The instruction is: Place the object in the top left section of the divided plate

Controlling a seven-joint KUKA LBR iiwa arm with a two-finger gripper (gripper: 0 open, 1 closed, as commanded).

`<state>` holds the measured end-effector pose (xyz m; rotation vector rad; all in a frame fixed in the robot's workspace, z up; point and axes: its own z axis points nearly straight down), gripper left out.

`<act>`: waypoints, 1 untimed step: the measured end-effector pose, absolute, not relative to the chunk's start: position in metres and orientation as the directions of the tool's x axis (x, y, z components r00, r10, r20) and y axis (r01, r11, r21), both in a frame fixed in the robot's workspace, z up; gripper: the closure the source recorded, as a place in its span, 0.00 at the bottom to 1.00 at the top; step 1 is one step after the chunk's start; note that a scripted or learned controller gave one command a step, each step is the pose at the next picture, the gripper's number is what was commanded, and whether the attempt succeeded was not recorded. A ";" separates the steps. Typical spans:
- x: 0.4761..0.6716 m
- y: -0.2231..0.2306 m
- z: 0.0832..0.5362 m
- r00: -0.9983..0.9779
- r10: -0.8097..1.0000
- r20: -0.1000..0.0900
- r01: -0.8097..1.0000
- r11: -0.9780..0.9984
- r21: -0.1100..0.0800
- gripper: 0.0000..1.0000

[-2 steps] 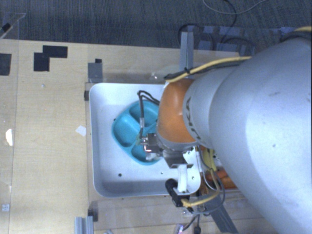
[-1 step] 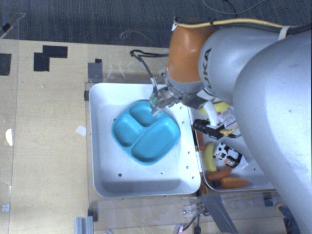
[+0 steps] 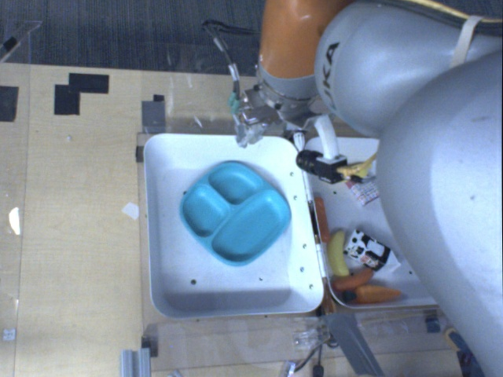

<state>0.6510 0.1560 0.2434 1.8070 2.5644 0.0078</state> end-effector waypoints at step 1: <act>0.595 0.109 0.184 -0.076 0.997 0.000 0.997 0.076 0.002 1.00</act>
